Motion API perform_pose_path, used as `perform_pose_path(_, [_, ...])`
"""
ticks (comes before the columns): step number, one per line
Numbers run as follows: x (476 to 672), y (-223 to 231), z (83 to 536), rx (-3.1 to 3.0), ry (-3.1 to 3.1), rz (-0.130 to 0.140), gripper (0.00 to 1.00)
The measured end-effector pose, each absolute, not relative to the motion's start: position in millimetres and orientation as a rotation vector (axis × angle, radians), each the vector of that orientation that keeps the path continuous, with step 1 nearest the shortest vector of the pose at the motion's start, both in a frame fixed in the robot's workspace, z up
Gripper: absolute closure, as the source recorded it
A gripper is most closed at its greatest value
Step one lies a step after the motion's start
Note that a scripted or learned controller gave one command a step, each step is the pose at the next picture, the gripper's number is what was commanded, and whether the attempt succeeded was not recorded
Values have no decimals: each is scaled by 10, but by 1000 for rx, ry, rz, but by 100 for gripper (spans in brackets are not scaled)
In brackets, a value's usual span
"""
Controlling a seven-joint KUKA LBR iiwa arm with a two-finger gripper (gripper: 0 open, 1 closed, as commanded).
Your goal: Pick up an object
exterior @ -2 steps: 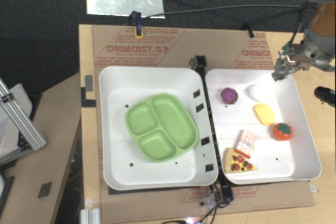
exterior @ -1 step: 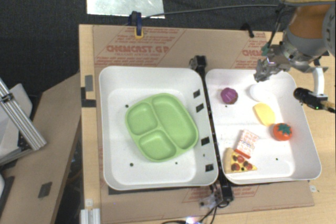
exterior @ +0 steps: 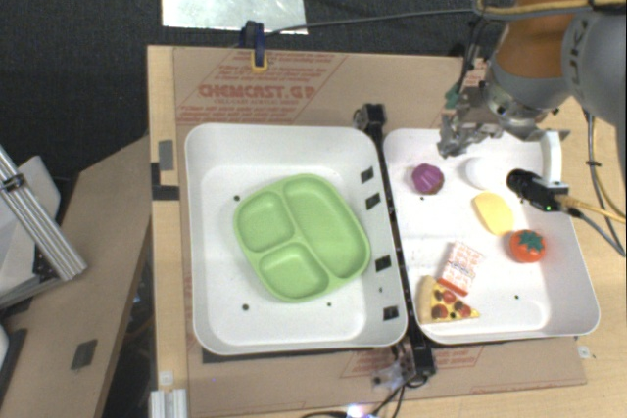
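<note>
The purple ball, nearest the gripper, looks to us like the likeliest pick: it sits in the right bin near the back, just below and to the left of the gripper, apart from it. We judge it a light toy, hard plastic, smooth and rounded, so it may roll or slip; we would close on it across its widest part, from above.

How far the gripper is open we cannot tell at this angle, and we see nothing held in it.

Other candidates share the bin: a yellow, lemon-like piece, glossy and oval; a red tomato-shaped toy with a green top, close beside it; a small flat carton, red and white, stiff-edged and easier to pinch by its sides; and a flat pizza-slice wedge, thin and hard to get under.

The left bin holds a pale green tray with three compartments, matte plastic.
</note>
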State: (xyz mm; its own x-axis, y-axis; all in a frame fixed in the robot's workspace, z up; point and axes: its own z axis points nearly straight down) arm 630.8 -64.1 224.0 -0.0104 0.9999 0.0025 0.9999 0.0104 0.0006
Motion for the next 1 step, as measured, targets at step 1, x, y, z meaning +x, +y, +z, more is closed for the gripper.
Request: perform_pose_path(1, [6291,-155,2221,-2211,-2231,-3,100])
